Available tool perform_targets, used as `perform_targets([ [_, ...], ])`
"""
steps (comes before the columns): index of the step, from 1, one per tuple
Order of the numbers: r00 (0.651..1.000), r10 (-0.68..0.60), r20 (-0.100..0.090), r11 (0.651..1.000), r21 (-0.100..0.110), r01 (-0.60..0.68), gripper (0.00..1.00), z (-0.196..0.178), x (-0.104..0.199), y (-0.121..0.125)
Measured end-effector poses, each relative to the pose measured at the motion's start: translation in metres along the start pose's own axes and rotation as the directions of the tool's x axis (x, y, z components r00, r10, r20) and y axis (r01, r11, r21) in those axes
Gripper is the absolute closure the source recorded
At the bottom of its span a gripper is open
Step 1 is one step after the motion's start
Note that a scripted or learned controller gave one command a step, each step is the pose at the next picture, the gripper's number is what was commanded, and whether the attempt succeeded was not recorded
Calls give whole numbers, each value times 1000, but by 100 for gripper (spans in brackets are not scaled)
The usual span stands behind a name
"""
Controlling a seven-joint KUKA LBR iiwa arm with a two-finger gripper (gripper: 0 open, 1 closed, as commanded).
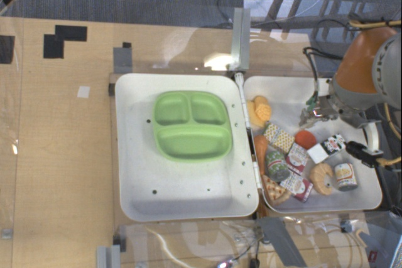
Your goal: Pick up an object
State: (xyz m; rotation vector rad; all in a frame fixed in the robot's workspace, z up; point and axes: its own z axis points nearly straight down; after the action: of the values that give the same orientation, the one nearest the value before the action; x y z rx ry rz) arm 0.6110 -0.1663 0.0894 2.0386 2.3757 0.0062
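My gripper [312,113]: above the right bin [286,92], upper middle.
Grip state: cannot tell.
Nearest object: red ball [305,138], just beside, at six o'clock.
Other objects: heaped beyond it, five to seven o'clock.
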Motion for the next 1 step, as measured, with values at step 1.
perform_targets([
  [1, 1000, 0, 0, 1000, -1, 0, 0, 0, 0, 1],
])
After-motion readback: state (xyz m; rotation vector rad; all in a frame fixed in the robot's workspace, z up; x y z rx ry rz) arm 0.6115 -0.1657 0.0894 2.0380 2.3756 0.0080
